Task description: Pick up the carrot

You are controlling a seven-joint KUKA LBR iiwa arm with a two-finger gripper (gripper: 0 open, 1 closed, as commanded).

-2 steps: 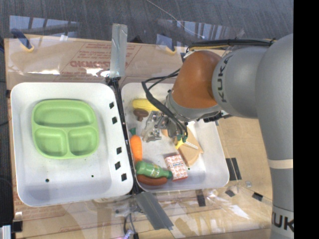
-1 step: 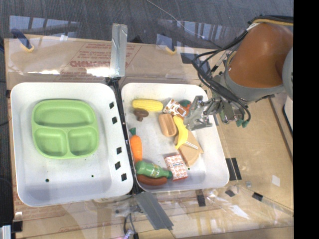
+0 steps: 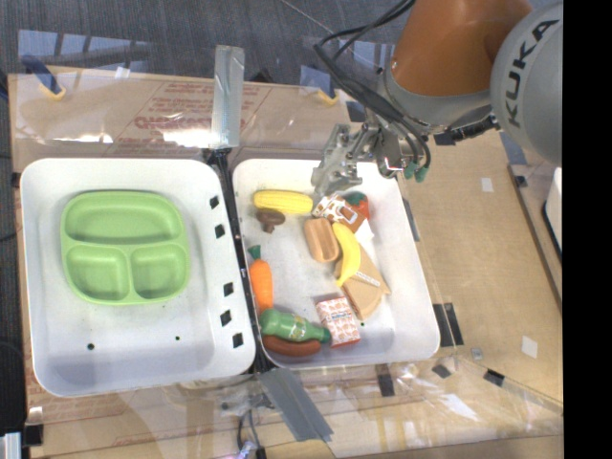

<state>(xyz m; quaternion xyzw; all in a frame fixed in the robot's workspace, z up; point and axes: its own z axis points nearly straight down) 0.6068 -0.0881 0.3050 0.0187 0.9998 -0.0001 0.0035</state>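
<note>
Orange and small, the carrot point(image 3: 260, 281) is lying in the right bin point(image 3: 406, 285), close to its left wall, with its green top pointing away from the camera. Nothing is touching it from above. Just below it, a green bottle point(image 3: 292, 327) is lying on a brown sausage point(image 3: 293, 348). A brown mushroom point(image 3: 270, 220) is sitting just above the carrot, and a yellow corn cob point(image 3: 282, 201) is lying beyond that. A banana point(image 3: 347, 252) and a hot dog bun point(image 3: 322, 239) are lying in the middle, with a red snack packet point(image 3: 338, 319) nearer the camera. The gripper point(image 3: 332, 182) is hanging over the far side of this bin, well apart from the carrot. I cannot tell how it is set. A green tray point(image 3: 123, 245) with 3 parts is sitting in the left bin point(image 3: 38, 342).
</note>
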